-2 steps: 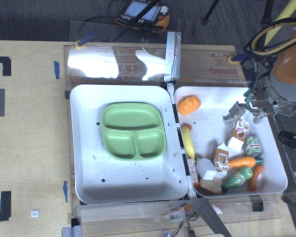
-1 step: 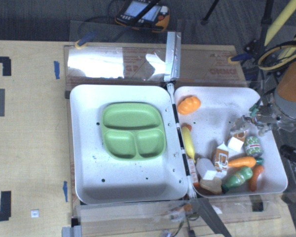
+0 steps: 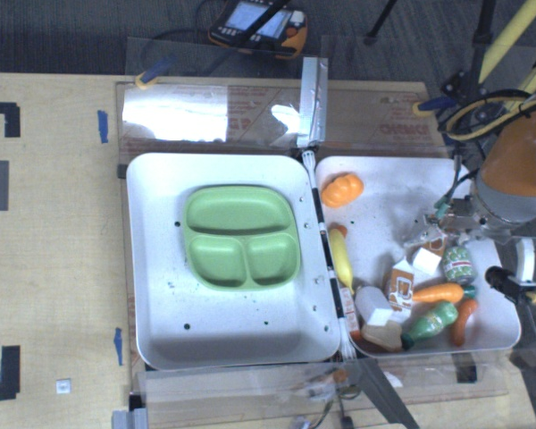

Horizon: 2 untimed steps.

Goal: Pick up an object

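Note:
My gripper (image 3: 439,224) hangs low over the right side of the right bin (image 3: 384,172), below the arm's orange band (image 3: 516,161). Just beneath it lie a white cube (image 3: 426,260) and a round green-and-red can (image 3: 458,264). Nearer the front sit a small brown carton (image 3: 399,286), a carrot (image 3: 439,293), a green bottle (image 3: 429,322) and a reddish-orange piece (image 3: 465,320). A yellow banana (image 3: 341,256) lies along the bin's left wall, with an orange fruit (image 3: 342,189) at its back left. I see nothing lifted off the bin floor.
The left bin (image 3: 152,239) holds a green divided plate (image 3: 242,236). A white lump (image 3: 372,300) and a tan block (image 3: 384,333) crowd the right bin's front left corner. Cables and a handheld controller (image 3: 255,23) lie behind the bins.

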Available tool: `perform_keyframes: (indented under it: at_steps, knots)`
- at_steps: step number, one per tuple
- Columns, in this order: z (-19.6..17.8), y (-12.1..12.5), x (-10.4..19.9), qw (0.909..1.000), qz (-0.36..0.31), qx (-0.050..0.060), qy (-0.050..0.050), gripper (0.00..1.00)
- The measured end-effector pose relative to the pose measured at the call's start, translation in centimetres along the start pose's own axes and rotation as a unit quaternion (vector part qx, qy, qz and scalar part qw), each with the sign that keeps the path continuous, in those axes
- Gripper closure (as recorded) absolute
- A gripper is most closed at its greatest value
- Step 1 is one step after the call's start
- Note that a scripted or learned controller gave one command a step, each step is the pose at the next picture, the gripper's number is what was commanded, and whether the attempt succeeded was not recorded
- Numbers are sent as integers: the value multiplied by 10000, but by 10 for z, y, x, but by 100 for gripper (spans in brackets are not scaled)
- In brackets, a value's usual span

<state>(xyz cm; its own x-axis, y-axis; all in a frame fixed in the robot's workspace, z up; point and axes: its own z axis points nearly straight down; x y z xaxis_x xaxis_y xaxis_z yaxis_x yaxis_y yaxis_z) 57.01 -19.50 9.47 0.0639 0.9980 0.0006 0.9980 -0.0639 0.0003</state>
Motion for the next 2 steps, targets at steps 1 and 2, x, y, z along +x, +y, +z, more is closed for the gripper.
perform_keyframes:
  at_steps: [1,2]
  knots:
    - [-11,2,2,10000,-5,-18,13,100]
    - [-21,2,2,10000,-4,-27,12,100]
